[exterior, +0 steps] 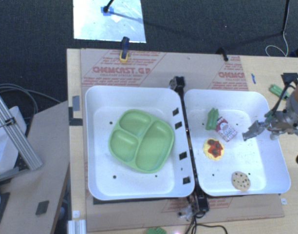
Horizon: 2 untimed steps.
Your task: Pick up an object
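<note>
Over the right bin (273, 177), the end effector (252, 132) hangs; whether it is spread or clenched, I cannot tell. Descending there risks missing: the red-and-white packet (226, 129) lies just left, crowded against the green piece (212, 119).

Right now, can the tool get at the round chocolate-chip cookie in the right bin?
Probably yes. The round chocolate-chip cookie lies alone near the front of the shallow white right bin, nothing over or against it; the tool is above the same bin.

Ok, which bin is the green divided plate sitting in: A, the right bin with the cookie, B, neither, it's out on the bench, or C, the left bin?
C: the green divided plate lies inside the left bin, while the cookie and the other small food items lie in the right bin.
</note>
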Motion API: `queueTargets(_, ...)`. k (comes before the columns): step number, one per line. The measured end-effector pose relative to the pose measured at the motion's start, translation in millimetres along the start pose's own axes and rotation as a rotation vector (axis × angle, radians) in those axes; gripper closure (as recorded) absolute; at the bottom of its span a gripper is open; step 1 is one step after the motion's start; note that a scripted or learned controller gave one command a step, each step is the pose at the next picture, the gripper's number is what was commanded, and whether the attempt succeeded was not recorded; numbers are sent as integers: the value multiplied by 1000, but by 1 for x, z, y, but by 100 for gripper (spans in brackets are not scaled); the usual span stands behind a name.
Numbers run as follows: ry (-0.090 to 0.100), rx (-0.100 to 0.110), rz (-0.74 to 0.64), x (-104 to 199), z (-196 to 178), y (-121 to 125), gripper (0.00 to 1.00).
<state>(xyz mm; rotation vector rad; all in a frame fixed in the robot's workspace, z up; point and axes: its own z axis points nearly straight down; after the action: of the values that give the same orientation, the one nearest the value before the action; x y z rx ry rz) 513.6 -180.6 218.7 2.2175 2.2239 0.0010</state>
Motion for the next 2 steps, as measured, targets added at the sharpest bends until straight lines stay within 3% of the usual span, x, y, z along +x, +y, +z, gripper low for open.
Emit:
queueTargets(1,2,1,-8,61,76,52,0)
queueTargets(2,1,-2,4,33,136,54,0)
